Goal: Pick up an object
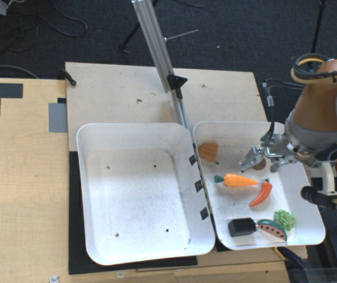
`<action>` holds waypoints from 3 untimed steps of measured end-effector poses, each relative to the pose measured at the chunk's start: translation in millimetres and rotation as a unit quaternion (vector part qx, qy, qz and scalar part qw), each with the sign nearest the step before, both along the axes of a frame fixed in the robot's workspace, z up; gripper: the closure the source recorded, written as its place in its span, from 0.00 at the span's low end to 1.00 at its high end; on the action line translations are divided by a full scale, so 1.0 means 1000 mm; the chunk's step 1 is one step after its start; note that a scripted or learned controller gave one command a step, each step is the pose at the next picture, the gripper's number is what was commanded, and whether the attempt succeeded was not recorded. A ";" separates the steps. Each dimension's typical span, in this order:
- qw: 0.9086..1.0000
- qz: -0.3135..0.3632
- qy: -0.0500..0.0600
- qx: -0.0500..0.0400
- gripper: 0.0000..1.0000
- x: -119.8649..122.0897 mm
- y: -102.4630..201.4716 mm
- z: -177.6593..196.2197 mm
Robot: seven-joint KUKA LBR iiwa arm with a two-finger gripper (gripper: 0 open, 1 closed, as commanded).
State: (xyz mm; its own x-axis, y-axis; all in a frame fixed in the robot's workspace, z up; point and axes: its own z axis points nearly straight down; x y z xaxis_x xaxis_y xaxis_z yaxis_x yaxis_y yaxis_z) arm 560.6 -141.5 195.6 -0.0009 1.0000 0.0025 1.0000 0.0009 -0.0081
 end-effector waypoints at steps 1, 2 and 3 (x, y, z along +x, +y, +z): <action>1.000 -0.001 -0.003 -0.001 0.00 0.001 -0.001 0.003; 1.000 -0.001 0.000 0.000 0.00 -0.009 -0.007 -0.050; 1.000 -0.001 -0.002 -0.001 0.00 -0.009 -0.006 -0.103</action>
